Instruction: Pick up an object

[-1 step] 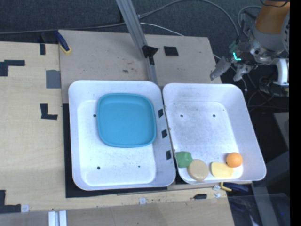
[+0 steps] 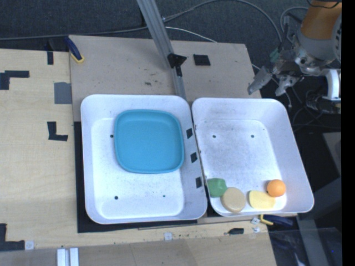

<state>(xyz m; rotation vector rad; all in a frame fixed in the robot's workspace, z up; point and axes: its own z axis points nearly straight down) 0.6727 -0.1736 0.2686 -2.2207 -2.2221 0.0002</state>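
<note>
Blue plate [image 2: 148, 141] lies flat in left bin [image 2: 94, 148]. In right bin [image 2: 277, 126], along its near wall: green piece [image 2: 216, 187], tan disc [image 2: 233, 199], yellow piece [image 2: 259, 200], orange ball [image 2: 275, 188]; likely slid there. Claw [image 2: 274, 81] hovers beyond right bin's far corner, fingers spread, holding nothing.

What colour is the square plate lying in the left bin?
Light blue. The plate shows best in the camera view, flat in the left bin.

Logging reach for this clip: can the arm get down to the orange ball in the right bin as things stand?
Probably yes. The orange ball lies uncovered near the right bin's front corner, touching only a yellow piece, and nothing stands between it and the end effector beyond the far rim.
</note>
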